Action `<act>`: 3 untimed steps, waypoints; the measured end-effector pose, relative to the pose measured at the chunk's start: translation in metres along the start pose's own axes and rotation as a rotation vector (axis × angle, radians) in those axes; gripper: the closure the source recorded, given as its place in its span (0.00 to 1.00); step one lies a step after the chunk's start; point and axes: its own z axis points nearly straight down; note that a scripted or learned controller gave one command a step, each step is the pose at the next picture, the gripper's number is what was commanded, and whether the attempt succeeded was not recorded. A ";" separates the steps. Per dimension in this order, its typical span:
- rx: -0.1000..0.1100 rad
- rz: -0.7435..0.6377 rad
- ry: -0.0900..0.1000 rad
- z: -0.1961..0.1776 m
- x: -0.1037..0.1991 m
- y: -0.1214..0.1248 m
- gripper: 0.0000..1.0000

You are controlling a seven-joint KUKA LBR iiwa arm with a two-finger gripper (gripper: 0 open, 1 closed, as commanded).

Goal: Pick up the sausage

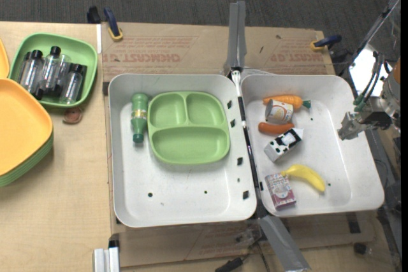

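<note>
The sausage (pixel 275 127) is a small orange-red link lying in the right bin (pixel 331 99), just below a can (pixel 279 112) and above a black-and-white milk carton (pixel 284 144). My gripper (pixel 352 125) hangs at the bin's right rim, well to the right of the sausage and apart from every object. Nothing shows between its fingers.
A carrot (pixel 284 100) lies at the back of the right bin; a banana (pixel 306 176) and a pink box (pixel 280 192) lie near the front. The left bin (pixel 127 200) holds a green divided plate (pixel 189 127) and a green bottle (pixel 139 116). Yellow plates and a green tray of bottles sit at far left.
</note>
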 end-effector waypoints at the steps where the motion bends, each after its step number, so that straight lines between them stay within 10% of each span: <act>1: 0.002 0.001 -0.001 -0.008 -0.001 0.000 1.00; 2: -0.001 0.446 0.002 0.115 -0.017 0.003 1.00; 3: -0.001 0.295 0.002 0.156 -0.044 -0.012 1.00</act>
